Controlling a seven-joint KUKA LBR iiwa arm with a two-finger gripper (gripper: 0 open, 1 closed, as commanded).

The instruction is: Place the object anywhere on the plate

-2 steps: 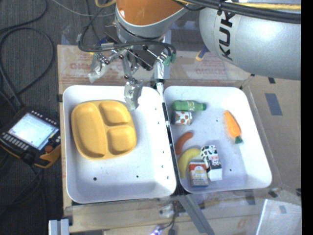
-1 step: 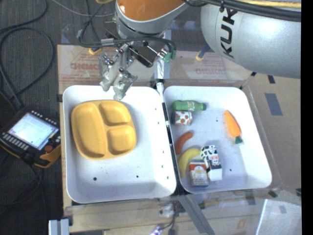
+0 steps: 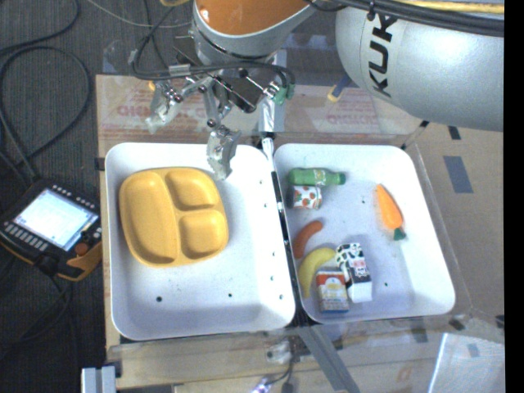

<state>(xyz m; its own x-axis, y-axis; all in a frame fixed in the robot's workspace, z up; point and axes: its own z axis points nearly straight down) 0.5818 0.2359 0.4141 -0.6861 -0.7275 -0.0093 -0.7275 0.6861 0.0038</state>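
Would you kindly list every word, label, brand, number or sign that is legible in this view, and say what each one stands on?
"KU": large black letters on the grey arm, cut off by its curve.
Faint red print on the cardboard behind the bins: too washed out to read.
Labels on the green bottle, the small can, the cow-patterned carton and the orange-and-white box: too small to read.
Pendant screen: glare, nothing readable.

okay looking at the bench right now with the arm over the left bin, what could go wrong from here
1. The gripper hangs over the left bin's far edge with nothing visible between its fingers, so a release now would probably put nothing on the yellow plate.
2. In the right bin the banana, sausage, milk carton and small box crowd together; a grasp there may catch a neighbour.
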